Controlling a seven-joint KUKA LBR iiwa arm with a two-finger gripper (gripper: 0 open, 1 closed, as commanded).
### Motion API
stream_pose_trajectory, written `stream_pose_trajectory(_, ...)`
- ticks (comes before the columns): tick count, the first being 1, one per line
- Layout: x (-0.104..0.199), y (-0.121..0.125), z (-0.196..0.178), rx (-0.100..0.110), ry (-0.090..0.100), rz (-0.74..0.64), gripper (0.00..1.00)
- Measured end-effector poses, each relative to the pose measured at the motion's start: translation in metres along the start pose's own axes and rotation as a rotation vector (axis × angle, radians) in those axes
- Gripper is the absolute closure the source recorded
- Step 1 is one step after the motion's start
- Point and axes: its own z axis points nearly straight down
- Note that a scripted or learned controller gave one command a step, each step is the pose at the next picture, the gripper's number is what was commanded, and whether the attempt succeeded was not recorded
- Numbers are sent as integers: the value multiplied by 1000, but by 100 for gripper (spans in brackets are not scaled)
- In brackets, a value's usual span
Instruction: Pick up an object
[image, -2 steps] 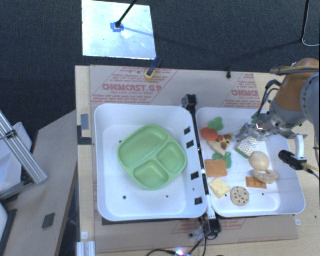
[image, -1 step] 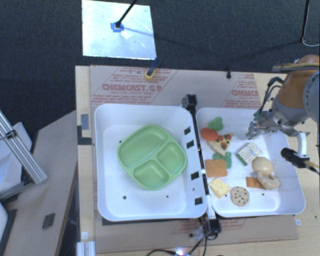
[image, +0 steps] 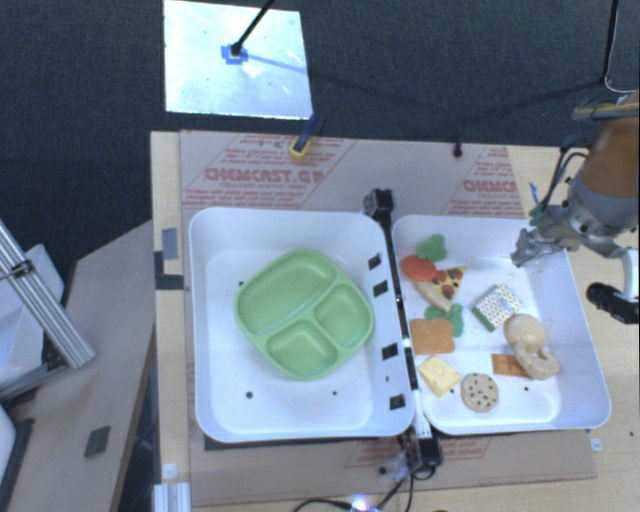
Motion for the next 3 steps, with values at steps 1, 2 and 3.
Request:
stream_pose_trajectory(1,5,8,-63,-2,0,-5,100)
stream_pose_trajectory(2,5,9,-71,4,2,-4,100)
stream_pose_trajectory(3,45,-10,-69,7,3,-6,100)
